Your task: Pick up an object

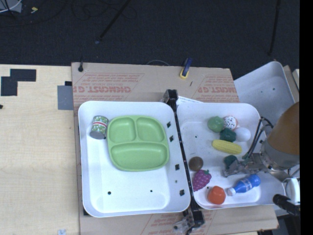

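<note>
So the tabletop [34, 146] carries two white bins on a cardboard sheet. The left bin [127, 199] holds a green divided plate [138, 143] and a small can [99, 127] tucked beside it. The right bin [203, 131] is the busy one, and the arm [286, 138] comes in over its right edge.

The hand [233, 166] is down low in the middle of that bin. It's dark and tangled with cables, so I honestly can't tell if it's apart or pinched together, and I can't see anything held in it.

What's nearest: a yellow corn cob [227, 147] just above the hand in the view, lying long-ways left to right (slightly tilted). A blue bottle [245, 185] sits just below and to the right, pointing its cap toward an orange tomato-looking thing [216, 195]. Purple grapes [201, 179] and a brown ball [196, 163] are off to the left. Further up: a green piece [215, 124], a dark teal one [228, 134] and a speckled ball [230, 122].

My guess is corn or bottle; both are right next to it.
</note>
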